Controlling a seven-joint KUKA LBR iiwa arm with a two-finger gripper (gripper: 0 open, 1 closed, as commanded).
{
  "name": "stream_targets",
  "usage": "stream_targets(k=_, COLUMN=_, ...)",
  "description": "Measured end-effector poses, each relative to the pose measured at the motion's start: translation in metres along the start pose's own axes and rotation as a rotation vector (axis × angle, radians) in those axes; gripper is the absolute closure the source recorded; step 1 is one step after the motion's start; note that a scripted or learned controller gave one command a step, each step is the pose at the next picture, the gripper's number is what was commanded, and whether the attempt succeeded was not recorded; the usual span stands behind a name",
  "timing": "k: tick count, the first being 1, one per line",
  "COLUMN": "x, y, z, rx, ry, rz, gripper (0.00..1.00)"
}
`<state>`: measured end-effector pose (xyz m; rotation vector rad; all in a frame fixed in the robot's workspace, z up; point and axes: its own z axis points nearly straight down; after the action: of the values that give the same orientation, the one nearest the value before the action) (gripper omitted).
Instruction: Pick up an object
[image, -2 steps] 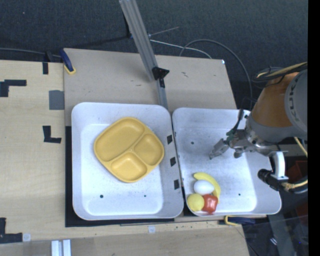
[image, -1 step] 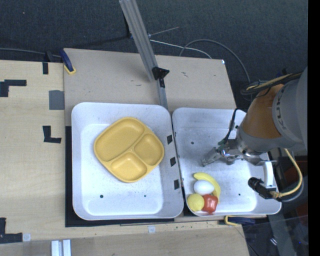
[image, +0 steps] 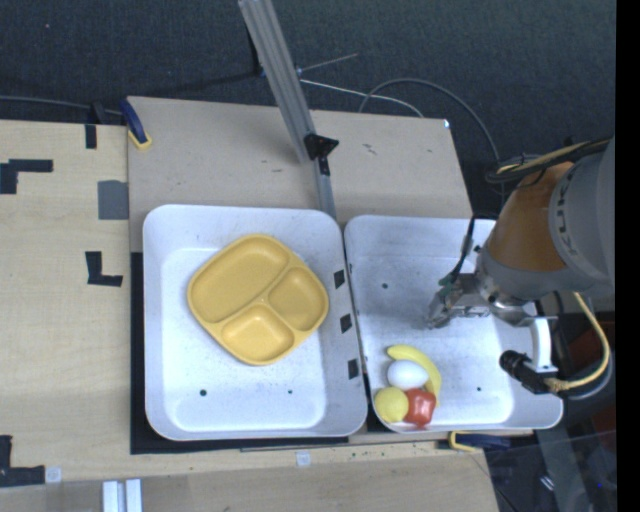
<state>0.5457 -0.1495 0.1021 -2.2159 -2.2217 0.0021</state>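
In the right bin (image: 400, 250), near its front edge, lies a small cluster: a yellow banana (image: 424, 360), a white egg-shaped object (image: 405, 375), a yellow round piece (image: 391, 403) and a red piece (image: 421, 406). My gripper (image: 442, 310) hangs over the bin's middle right, above and to the right of the cluster, apart from it. Nothing shows between its fingers.
The left bin (image: 165, 300) holds a yellow divided plate (image: 258, 298). A grey metal post (image: 285, 80) slants down from the top to the bins' divider. Cables run behind the right bin. The arm's body covers the right bin's right side.
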Motion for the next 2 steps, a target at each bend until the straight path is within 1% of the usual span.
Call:
stream_targets(k=1, x=0.005, y=0.009, z=-0.053, rx=-0.007, ry=-0.002, rz=0.000, gripper=1.00)
stream_targets(k=2, x=0.009, y=0.002, z=-0.113, rx=-0.008, ry=-0.003, rz=0.001, gripper=1.00)
